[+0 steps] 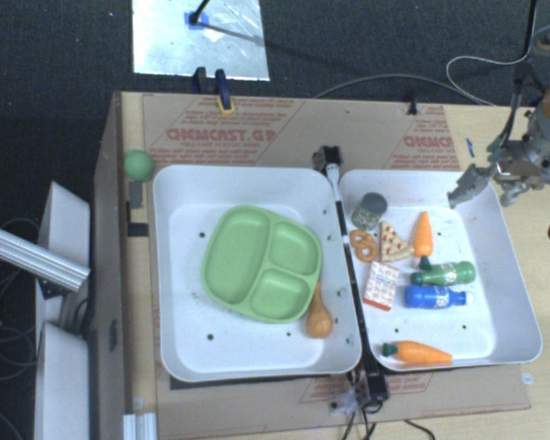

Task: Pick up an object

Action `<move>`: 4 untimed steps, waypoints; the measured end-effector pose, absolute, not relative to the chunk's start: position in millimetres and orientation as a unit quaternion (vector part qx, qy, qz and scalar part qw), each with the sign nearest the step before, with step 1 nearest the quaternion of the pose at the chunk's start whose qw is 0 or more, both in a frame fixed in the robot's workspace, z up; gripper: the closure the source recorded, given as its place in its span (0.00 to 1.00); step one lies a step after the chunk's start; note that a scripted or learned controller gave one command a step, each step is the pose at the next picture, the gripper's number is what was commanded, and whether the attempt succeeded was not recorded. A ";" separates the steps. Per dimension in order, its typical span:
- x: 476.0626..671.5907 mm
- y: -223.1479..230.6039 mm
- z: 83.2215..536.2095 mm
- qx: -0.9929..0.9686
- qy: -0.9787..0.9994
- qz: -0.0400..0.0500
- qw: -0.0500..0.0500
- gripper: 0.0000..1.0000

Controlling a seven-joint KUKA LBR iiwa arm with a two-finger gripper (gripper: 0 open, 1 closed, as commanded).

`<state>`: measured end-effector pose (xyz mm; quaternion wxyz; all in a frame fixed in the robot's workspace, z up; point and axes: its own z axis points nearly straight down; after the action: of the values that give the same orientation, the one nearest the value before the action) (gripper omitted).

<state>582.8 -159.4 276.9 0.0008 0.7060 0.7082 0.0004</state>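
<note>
Nearest the camera, a carrot (420, 353) lies apart at the right bin's (511, 291) front edge, the easiest pick, so the gripper (466, 189), jaw state impossible to tell, should descend squarely over it.

Readable text: CHEMCAST GP only.
Red "CHEMCAST GP" print is showing on the brown sheet (257, 122) under the bins, along its far edge, repeating near the far right corner, partly cut off; small packet labels are blurring out.

Right bin (504, 246): grey can (370, 208), pretzel (362, 242), pizza slice (393, 243), two carrots (423, 233), green bottle (447, 272) and blue bottle (435, 296) are seen lying flat.
</note>
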 end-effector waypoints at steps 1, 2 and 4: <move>583.1 -168.5 106.0 0.707 0.708 -0.001 -0.001 0.00; 669.1 -173.5 84.5 0.705 0.709 0.001 0.001 0.00; 669.2 -148.3 84.9 0.705 0.709 0.001 0.001 0.00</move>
<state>669.2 -148.3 84.9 0.0011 0.7051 0.7091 0.0009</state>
